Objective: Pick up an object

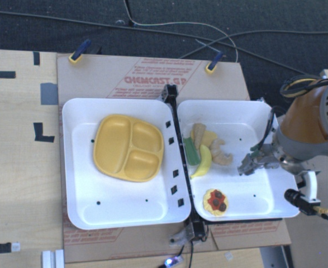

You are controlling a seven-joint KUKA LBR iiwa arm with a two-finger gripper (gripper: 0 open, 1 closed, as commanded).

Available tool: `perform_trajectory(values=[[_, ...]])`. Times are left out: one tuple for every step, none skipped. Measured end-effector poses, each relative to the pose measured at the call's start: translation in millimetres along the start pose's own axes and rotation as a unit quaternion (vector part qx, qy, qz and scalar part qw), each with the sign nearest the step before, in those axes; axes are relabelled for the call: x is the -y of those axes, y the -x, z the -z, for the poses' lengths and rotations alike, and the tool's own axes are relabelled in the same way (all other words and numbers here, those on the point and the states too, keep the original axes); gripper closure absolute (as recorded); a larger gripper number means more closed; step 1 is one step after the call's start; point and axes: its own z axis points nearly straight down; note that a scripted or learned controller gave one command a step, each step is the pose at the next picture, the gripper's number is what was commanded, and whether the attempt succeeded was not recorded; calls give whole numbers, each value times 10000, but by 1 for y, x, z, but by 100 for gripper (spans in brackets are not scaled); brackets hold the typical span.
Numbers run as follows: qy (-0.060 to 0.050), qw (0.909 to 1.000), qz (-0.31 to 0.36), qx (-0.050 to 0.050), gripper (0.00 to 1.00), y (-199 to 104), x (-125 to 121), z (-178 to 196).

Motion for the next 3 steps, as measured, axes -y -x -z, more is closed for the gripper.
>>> perform_trajectory(values=[[20, 10000, 5, 10, 100, 4, -8, 57], [13, 10000, 5, 5, 100, -1, 0, 106], [9, 10000, 6, 5, 100, -1, -2, 136]])
